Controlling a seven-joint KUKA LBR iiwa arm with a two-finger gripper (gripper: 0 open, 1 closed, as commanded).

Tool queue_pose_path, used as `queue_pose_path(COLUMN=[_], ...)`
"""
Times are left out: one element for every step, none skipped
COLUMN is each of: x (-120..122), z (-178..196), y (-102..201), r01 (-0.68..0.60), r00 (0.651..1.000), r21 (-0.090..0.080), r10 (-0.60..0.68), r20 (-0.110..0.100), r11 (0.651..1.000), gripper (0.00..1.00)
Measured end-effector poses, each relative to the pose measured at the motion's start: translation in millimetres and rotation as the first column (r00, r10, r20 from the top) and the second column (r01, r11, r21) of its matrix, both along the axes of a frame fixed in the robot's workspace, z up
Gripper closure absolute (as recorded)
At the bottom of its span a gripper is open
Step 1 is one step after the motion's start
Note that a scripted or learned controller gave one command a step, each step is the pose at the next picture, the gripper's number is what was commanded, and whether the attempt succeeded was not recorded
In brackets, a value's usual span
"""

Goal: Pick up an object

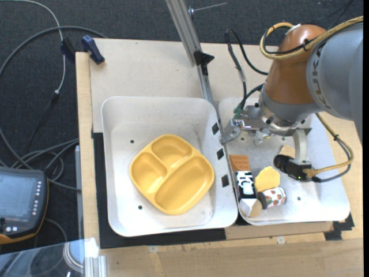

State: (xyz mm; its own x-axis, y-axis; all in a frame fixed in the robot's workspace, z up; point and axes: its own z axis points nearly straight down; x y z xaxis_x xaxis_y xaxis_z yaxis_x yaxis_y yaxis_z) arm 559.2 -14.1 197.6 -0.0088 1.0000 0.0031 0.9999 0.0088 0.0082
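Arm hung over right bin (340, 203); gripper (253, 126) hidden beneath wrist, jaw state impossible to tell. Nearest object: yellow wedge (267, 178) at bin's near-left, touching small printed cup (272, 198). Looked light, rigid, smooth; grip across flat faces.

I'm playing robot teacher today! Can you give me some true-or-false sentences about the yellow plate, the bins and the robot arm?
1. The yellow divided plastic plate lies in the left white bin. True.
2. The plate has five sections. False: it has three.
3. The grey-and-orange robot arm is over the right white bin. True.
4. The small yellow wedge-shaped item lies on the plate. False: it lies in the right bin.
5. The arm is lifting the plate. False: the plate lies apart from it.
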Motion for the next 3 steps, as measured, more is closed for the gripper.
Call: queue_pose_path(x=[-1.0,-1.3,-4.4], z=[6.0,0.5,11.9], y=[-4.0,40.7,85.3], r01=[0.006,0.003,0.002], r00=[1.000,1.000,1.000], r21=[-0.001,0.000,0.000], r10=[-0.006,-0.003,-0.002], r20=[-0.007,-0.011,-0.007], r11=[1.000,1.000,1.000], gripper=[1.00,1.00,1.00])
